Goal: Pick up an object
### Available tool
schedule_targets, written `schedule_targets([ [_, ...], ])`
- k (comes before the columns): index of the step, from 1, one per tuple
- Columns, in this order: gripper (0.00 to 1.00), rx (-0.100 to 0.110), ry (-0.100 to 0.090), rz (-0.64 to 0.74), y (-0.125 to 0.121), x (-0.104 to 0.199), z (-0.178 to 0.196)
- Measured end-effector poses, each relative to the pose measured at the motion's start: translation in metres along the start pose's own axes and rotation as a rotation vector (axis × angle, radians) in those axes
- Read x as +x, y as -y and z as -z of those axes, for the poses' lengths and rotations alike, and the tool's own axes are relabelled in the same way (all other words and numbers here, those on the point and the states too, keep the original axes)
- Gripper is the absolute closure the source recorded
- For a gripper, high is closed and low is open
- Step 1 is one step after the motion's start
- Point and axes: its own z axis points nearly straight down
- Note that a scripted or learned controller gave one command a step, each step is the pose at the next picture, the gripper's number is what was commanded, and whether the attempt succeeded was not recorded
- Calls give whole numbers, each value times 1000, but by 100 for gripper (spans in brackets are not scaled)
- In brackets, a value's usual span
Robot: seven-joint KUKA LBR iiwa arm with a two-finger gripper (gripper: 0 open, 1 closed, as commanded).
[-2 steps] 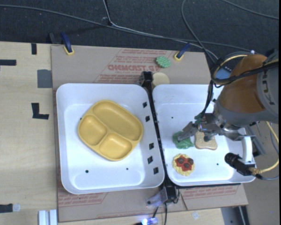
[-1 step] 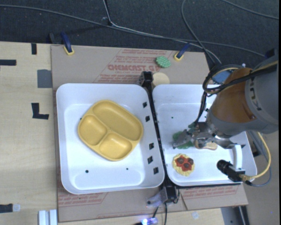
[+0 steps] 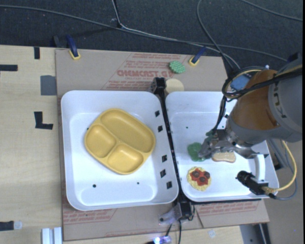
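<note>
Arm (image 3: 267, 105) reaches in from the right and hangs low over the right bin (image 3: 188, 103). Gripper (image 3: 212, 147) sits between a green piece (image 3: 194, 151) on its left and a tan, bread-like piece (image 3: 224, 157) on its right. Claw state: cannot tell, wrist body hides it. Nothing visibly held.

Likely target is the green piece: the gripper is just beside it, maybe touching, so this looks like an approach or a grasp try, not a lift. Green piece is a small blob, partly covered, so no clear long axis. Tan piece lies flat, long axis roughly left-right. A round pizza toy (image 3: 199, 178) sits near the bin's front edge, apart from the gripper.

Left bin (image 3: 73, 151) holds a yellow tray (image 3: 120, 141), lying flat and turned diagonal, well apart from the arm.
</note>
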Motion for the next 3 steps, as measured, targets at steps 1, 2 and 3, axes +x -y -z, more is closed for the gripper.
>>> schedule_targets([
  [1,100,-7,2,-1,7,4,59],
  [2,100,-3,1,-2,6,4,69],
  [3,100,-3,0,4,-29,48,63],
])
